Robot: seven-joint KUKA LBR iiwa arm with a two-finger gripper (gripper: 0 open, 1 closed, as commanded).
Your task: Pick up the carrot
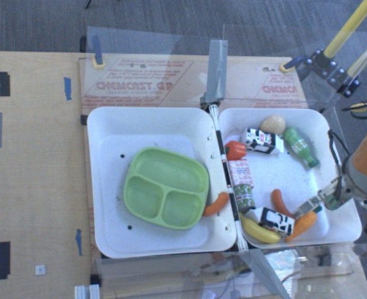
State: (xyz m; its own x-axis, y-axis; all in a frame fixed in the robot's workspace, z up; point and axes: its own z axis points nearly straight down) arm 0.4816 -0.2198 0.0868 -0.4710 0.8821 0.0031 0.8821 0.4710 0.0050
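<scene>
Carrot point(301, 223) seen lying in right bin point(339, 229), lower right of frame, beside banana point(260, 231). Gripper point(312, 205) poised just above it; jaws apparently spread, nothing pinched. Grasp and lift judged outstanding.

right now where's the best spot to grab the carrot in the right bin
Grip the carrot across its orange middle, coming from above. It lies flat and slanted, green top toward the gripper, tip beside the banana and carton, so the upper half looks freer.

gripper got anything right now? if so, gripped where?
Cannot be told. The tool sits at the leafy end of the carrot in the right bin, but a grasp isn't visible.
</scene>
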